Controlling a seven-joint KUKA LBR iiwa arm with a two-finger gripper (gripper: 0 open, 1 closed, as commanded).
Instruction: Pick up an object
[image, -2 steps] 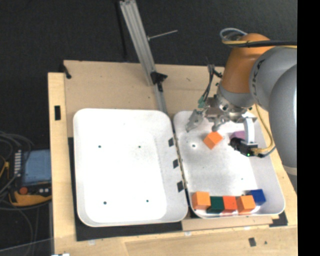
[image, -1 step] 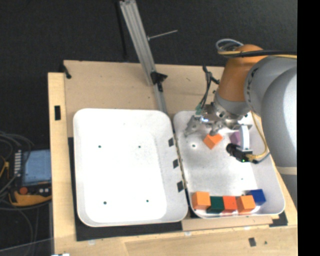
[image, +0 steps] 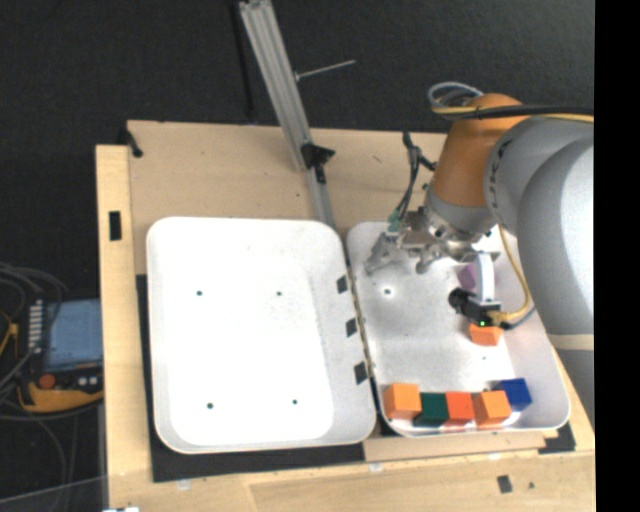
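Along the near wall of the right bin (image: 540, 360) a row of blocks is seen: an orange block (image: 403, 399), a green block (image: 433, 407), a second orange block (image: 460, 405), a third orange block (image: 491, 406) and a blue block (image: 514, 392), each touching the next. Farther in, a small orange cube (image: 485, 336) is found near the right wall, with a purple piece (image: 468, 271) beyond it, partly hidden by the wrist. The gripper (image: 400, 250) is held over the far left part of the same bin, nothing gripped; whether its fingers are apart cannot be told. The left bin (image: 245, 330) lies beside it on the worktop (image: 200, 170).
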